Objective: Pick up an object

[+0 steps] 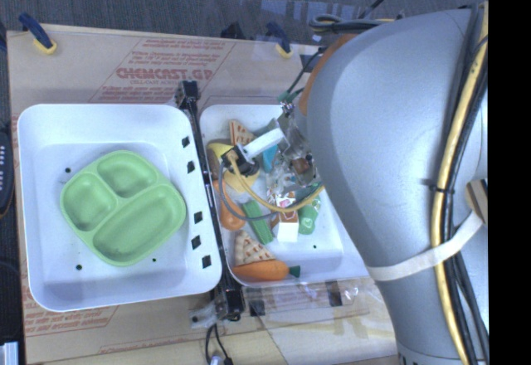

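The right bin (pixel 332 254) holds a heap of toy food. In it I see a yellow banana (pixel 219 159), a waffle wedge (pixel 241 133), an orange carrot (pixel 262 270), a pizza slice (pixel 247 249), a green bottle (pixel 309 219) and a small white block (pixel 288 231). My gripper (pixel 294 166) is low over the middle of this heap, reaching in from the right under the big grey arm (pixel 390 172). A white bar (pixel 264 142) and yellow cables lie just left of it. The arm hides the bin's right part.
The left bin (pixel 41 272) carries a green three-part plate (pixel 123 206). A black divider with clips (pixel 199 189) runs between the bins. Cardboard (pixel 158 65) lies behind them, held by blue clamps (pixel 37 33).
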